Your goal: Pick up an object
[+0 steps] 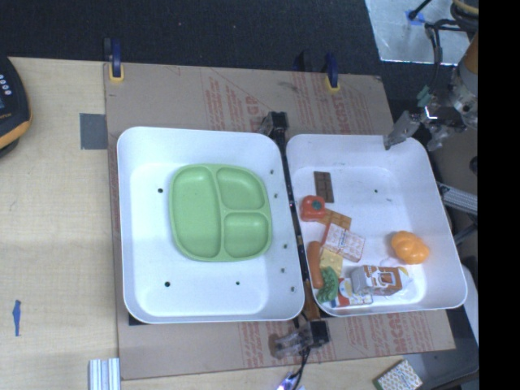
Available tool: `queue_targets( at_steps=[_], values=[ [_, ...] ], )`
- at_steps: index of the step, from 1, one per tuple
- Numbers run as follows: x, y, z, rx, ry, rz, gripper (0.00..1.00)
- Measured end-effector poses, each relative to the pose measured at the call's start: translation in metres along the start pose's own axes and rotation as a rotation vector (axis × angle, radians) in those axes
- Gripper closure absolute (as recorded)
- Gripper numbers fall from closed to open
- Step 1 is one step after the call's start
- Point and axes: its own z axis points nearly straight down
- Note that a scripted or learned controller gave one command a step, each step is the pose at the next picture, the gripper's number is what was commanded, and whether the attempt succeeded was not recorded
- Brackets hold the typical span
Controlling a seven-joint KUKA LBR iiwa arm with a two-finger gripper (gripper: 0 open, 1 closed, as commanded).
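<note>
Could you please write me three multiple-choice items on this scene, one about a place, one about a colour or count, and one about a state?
1. Where does the green divided plate lie?
A. In the left bin
B. In the right bin
C. On the cardboard outside both bins

2. What colour is the round fruit-like object near the right bin's right wall?
A. Blue
B. Orange
C. White

3. How does the gripper stand relative to the objects in the right bin?
A. It is pressed onto the green plate
B. It is lifting the red toy
C. It is near the bin's far right corner, apart from the objects

Answers: 1 A, the plate sits in the middle of the left bin. 2 B, it is plainly orange. 3 C, the gripper is by the far corner, with the objects clustered nearer the camera.
</note>
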Motion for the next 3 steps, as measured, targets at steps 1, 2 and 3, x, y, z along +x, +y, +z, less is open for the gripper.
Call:
queue_targets(
  at_steps=[1,2,3],
  values=[
    [0.089,0.001,0.132,0.009,0.004,-0.008,0.00],
    [0.105,-0.005,0.140,0.003,0.000,-0.004,0.00],
    [0.103,-0.004,0.129,0.003,-0.001,-0.004,1.00]
  ],
)
